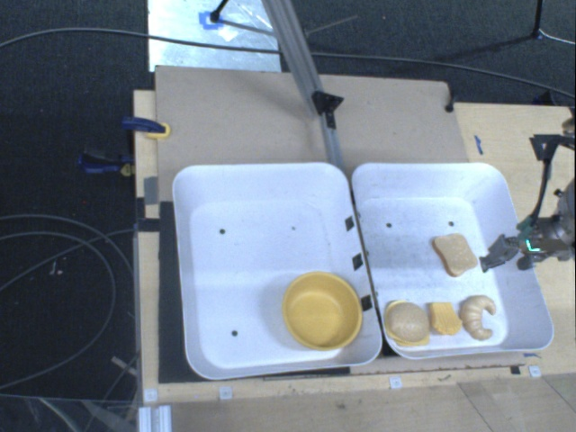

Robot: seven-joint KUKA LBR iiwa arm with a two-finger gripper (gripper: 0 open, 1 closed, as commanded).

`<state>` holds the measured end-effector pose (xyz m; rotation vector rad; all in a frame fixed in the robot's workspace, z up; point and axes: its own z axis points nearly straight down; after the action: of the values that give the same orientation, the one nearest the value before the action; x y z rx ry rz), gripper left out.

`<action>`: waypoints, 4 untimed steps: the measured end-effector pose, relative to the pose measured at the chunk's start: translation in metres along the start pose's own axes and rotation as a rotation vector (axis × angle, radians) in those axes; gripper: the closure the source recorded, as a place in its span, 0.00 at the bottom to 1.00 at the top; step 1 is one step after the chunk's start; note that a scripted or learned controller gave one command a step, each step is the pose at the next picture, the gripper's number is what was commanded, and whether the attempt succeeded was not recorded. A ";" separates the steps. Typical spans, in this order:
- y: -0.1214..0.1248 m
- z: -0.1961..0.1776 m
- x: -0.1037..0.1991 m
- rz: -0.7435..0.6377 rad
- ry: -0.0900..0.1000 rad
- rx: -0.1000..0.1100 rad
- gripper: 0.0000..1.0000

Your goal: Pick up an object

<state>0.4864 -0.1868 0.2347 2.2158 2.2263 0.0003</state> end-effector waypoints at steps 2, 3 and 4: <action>-0.001 0.041 -0.002 0.004 0.000 0.002 0.00; -0.003 0.084 0.002 0.004 0.001 0.003 0.00; -0.002 0.141 -0.007 0.005 0.001 0.003 0.00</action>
<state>0.4847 -0.1942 0.0938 2.2229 2.2228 -0.0017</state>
